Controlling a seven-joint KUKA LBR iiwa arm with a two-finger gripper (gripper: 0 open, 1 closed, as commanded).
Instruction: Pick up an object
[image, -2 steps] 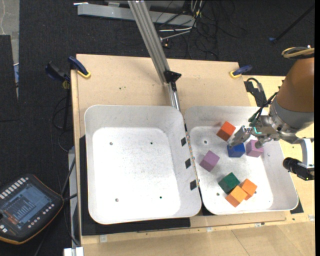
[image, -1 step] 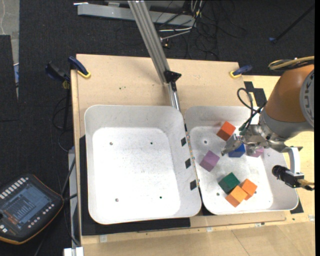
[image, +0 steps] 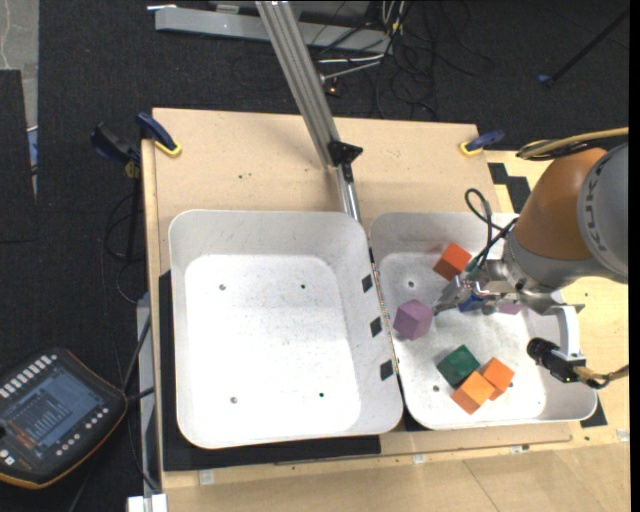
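The right bin (image: 420, 410) holds a purple cube (image: 412, 320) at its middle left, an orange cube (image: 453, 260) near the back, and a dark green block (image: 459, 364) beside two orange blocks (image: 484, 384) at the front. My gripper (image: 462, 298) reaches in from the right, low over the bin floor, between the purple cube and the back orange cube. Its tip lies just right of the purple cube. A small purple piece (image: 510, 308) peeks out under the wrist.
The left bin (image: 190, 240) sits beside the right one, with a black-marked divider (image: 378, 310) between them. A metal pole (image: 310, 90) slants in from the back. A teach pendant (image: 50, 415) lies at lower left, off the bench.
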